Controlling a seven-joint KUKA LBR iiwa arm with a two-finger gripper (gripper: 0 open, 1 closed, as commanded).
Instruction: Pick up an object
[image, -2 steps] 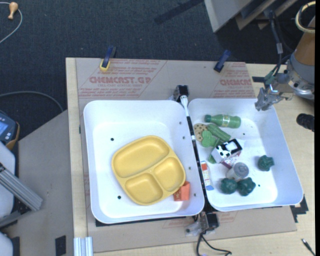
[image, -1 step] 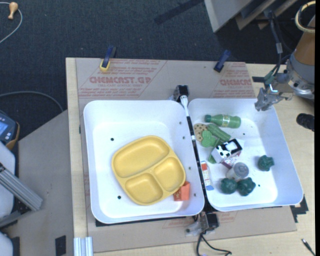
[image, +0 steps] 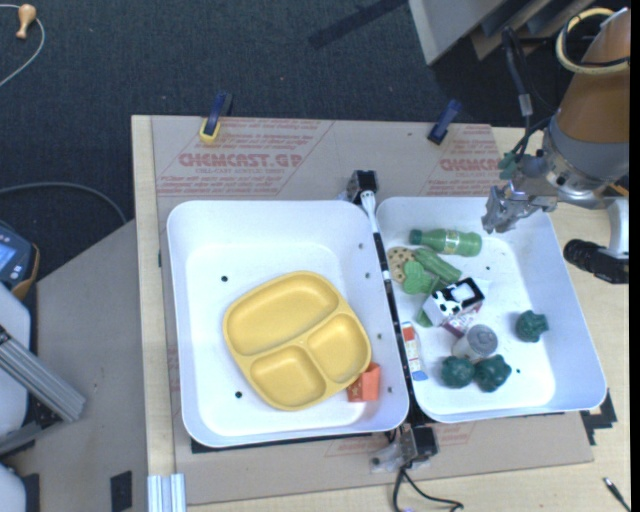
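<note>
From the overhead camera, you have the gripper (image: 503, 213) in the upper right of the frame, poised over the upper edge of the right bin (image: 570, 300). Its fingers are small and dark against the bin wall, and you cannot tell from here whether they are spread or pressed together; nothing shows between them.

Your candidates for picking lie in that right bin. A green bottle (image: 447, 241) sits just left of the gripper, with a green pickle-like piece (image: 432, 267) below it and a black-and-white toy (image: 459, 297) lower still. A grey can (image: 480, 341) touches that cluster, two dark green lumps (image: 474, 373) lie near the bottom, and one green lump (image: 531, 325) sits apart to the right.

The left bin (image: 195, 330) holds a yellow divided plate (image: 296, 339) with a small orange block (image: 366, 385) at its lower right corner.

Watch for these risks. If you drop straight down, the fingers will likely meet bare bin floor or the rim, since nothing lies directly beneath them. If you go for the bottle, it may roll away. In the crowded middle cluster, a finger could land on a neighbour and push things aside.
</note>
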